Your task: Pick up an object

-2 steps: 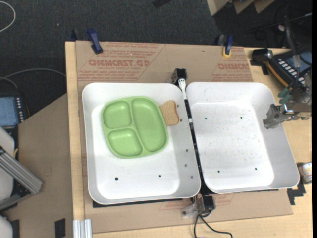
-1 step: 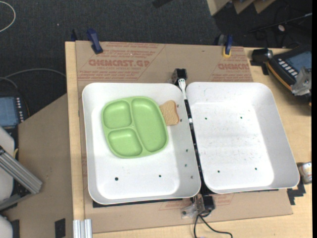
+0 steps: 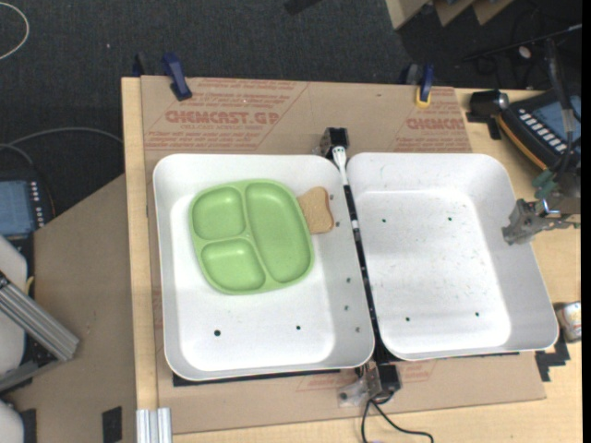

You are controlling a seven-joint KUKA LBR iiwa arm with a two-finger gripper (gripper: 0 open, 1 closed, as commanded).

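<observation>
A light green divided plate [image 3: 251,236] lies in the left white bin [image 3: 249,349], toward its back. A small tan, toast-like piece [image 3: 317,210] rests against the plate's right rim, close to the divider between the bins. My gripper [image 3: 528,220] is a small grey shape at the right rim of the right white bin [image 3: 443,330], far from both objects and mostly cut off by the frame edge.
The two bins sit side by side on a brown board [image 3: 231,109] held by blue and yellow clamps at the back. A black fitting [image 3: 334,141] stands at the back of the gap between the bins. Dark equipment [image 3: 531,127] sits at the right.
</observation>
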